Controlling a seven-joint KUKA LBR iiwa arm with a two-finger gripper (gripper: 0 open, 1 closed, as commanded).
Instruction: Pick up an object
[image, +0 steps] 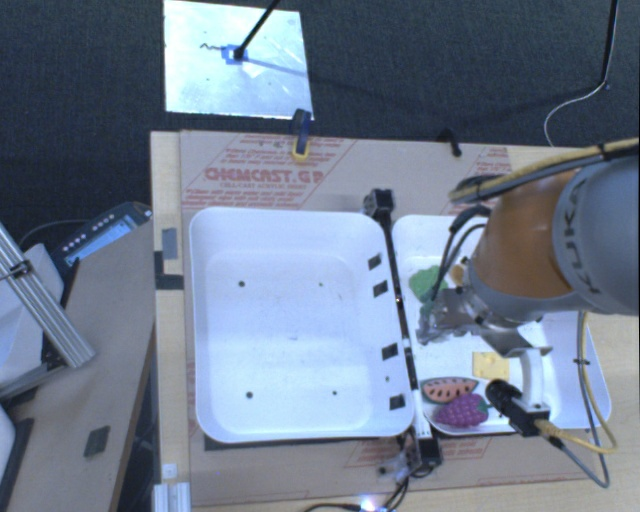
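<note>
Two white bins sit side by side. The right one holds one watermelon slice, one grape bunch, one yellow block and one green piece. I cannot tell the hand's state.

One fixed camera looked down at a slant over both white bins, arm entering from the right

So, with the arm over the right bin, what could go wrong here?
1. The watermelon slice and purple grapes lie touching near the bin's front wall; a grasp may nudge both.
2. The green object sits partly under the arm, so aiming there is uncertain.
</note>
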